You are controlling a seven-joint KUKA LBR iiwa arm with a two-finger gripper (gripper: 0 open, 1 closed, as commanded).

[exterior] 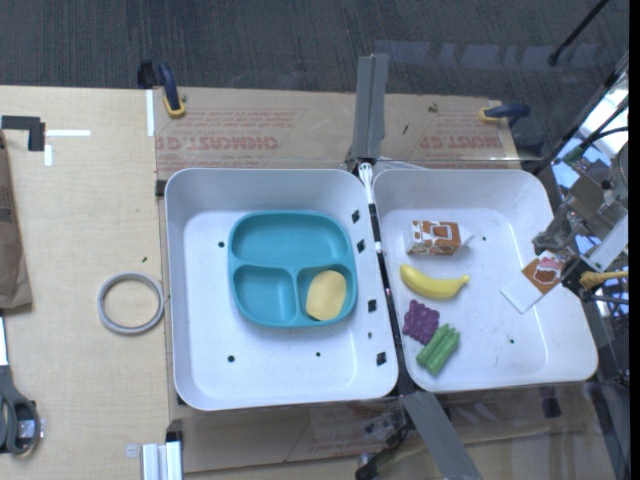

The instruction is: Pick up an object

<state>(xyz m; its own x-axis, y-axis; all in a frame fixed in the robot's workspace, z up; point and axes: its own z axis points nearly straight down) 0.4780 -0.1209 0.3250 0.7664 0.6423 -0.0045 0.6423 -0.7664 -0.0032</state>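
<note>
One arm reaches in from the right edge, gripper low over the right bin's right rim; can't tell its state. In that bin: carton, banana, grapes, green veg. Left bin: teal tray w/ yellow lump.

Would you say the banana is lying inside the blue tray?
No, the banana lies in the right bin, while the blue tray sits in the left bin.
</note>
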